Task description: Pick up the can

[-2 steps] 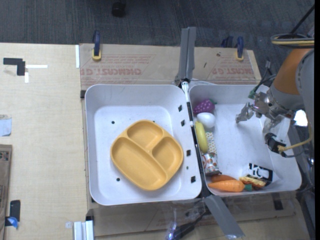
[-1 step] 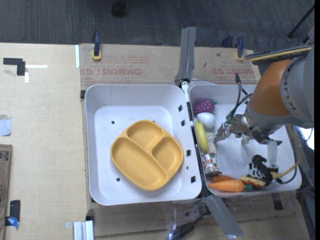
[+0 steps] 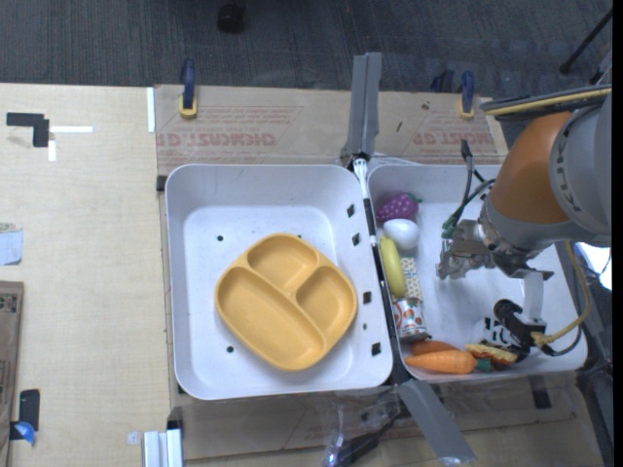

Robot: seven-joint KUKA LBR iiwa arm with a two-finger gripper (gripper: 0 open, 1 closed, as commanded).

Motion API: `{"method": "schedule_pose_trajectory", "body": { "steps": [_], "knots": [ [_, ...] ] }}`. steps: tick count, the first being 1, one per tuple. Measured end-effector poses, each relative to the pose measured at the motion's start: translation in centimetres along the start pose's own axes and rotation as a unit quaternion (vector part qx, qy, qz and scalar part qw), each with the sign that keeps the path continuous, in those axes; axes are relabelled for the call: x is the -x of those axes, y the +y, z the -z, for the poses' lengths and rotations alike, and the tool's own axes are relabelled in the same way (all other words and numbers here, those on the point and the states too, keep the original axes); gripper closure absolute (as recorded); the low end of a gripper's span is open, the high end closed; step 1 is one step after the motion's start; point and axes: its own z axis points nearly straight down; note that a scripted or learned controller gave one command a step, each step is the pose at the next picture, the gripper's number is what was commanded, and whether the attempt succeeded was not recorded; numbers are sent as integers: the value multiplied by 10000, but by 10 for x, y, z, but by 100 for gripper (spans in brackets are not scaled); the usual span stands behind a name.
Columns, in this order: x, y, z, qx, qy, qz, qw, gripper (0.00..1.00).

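Bins side by side on the bench. Left bin holds one yellow divided plate, three compartments, lying slightly askew near the centre, white floor showing all around it.

Right bin is crowded along its left wall. From the far end toward the near end: purple grapes, a white egg-shaped piece touching them, a yellow banana lying lengthwise, then the can, on its side against the wall with its printed label up. At the near edge lie a carrot just beside the can's lower end, and a small red-and-yellow item next to it.

Arm comes in from the right, orange band over the right bin. Gripper hangs above the bin's bare middle floor, just right of the can and apart from it. Nothing seen between its fingers; whether they are spread or closed, cannot tell.

Open floor lies in the right bin's middle and right part. A black cable crosses near the right corner.
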Motion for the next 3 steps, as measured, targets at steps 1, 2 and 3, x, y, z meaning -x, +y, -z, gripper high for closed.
{"method": "schedule_pose_trajectory", "body": {
  "steps": [1,2,3],
  "knots": [
    [0,0,0,1,-1,-6,10000,0],
    [-3,-8,-6,50,-14,-203,9998,0],
    [28,51,-9,-1,-2,-2191,9757,0]
  ]
}}
